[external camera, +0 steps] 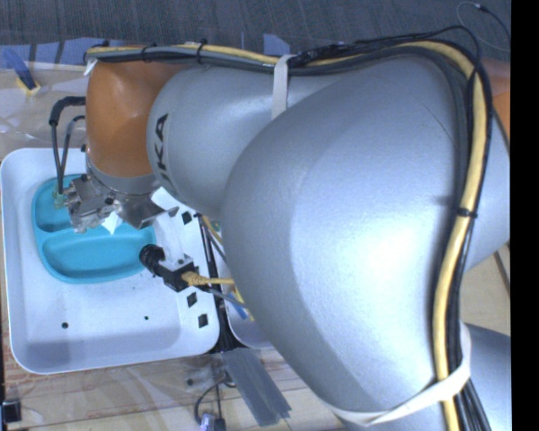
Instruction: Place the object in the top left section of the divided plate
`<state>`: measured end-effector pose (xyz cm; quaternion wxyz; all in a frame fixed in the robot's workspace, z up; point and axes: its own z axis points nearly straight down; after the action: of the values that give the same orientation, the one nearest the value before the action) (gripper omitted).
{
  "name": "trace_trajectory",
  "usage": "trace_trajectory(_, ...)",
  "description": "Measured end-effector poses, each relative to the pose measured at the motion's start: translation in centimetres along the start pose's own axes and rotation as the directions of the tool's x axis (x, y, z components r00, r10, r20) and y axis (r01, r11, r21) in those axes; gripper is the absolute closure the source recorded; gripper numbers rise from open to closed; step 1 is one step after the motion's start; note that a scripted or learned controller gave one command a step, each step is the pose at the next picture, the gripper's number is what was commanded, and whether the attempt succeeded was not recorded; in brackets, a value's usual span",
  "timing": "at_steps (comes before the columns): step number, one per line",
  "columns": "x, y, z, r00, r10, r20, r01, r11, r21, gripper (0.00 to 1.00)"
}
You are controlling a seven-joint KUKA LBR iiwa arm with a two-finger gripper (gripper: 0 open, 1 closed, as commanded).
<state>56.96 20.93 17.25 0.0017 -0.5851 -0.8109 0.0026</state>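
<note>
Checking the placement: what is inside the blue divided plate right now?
The plate's near section shows bare blue. The hand and arm cover the upper sections, so anything there is hidden.

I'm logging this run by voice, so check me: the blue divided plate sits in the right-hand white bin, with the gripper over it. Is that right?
Not quite. In the camera view, the blue divided plate sits in the left-hand white bin, not the right-hand one. The rest stands: the gripper is over the plate, at its upper part.
</note>
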Motion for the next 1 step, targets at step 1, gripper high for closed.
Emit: trace_trajectory(1,-5.61,3.05,-7.36,0.985,0.173,-0.001,-0.173,0.985,-0.004,1.00)
